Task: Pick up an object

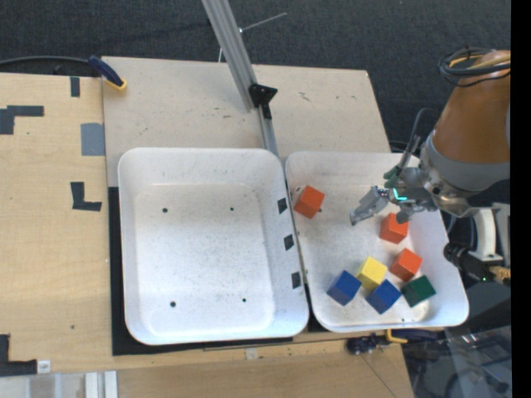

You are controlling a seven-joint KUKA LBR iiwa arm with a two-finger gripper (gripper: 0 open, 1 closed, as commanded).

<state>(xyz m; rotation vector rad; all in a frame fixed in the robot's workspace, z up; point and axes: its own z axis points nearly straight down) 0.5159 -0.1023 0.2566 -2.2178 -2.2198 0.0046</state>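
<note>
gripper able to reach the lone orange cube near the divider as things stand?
Probably yes. The orange cube sits by itself on the right bin floor, apart from the other cubes, with bare floor between it and the gripper. The bin's left wall beside it may crowd a finger.

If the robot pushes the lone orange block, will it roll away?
Probably not. The orange block looks like a cube with flat faces, so it should slide or tip rather than roll. It sits apart from the other blocks in the right bin, so a push would likely meet nothing nearby. It looks stiff, not squishy.
</note>
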